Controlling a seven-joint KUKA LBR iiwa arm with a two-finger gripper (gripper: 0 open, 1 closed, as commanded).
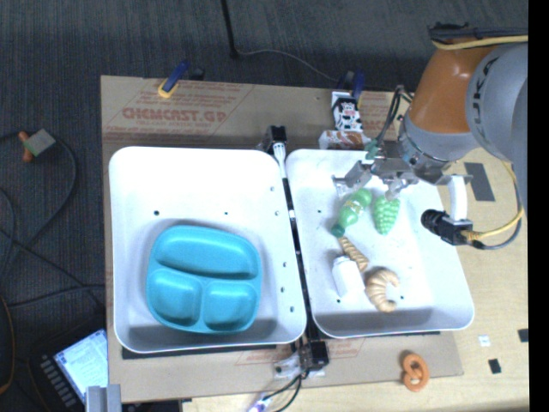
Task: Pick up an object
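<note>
The right bin (446, 303) holds several small items. A green bottle-shaped toy (350, 211) and a ribbed green toy (386, 215) lie side by side in its far half. Nearer the front lie a twisted brown stick (352, 250), a white cylinder (345, 275) and a tan croissant (383, 287). My gripper (376, 181) hangs just above the two green toys, at their far ends. Its fingers are spread open, one towards each side, with nothing between them.
The left bin (129, 187) contains a blue divided plate (204, 277). A small black-and-white figure (346, 117) stands on the bench behind the right bin. An orange ring toy (415, 369) lies on the bench in front of it. A black cable fitting (444, 224) sticks out by the bin's right rim.
</note>
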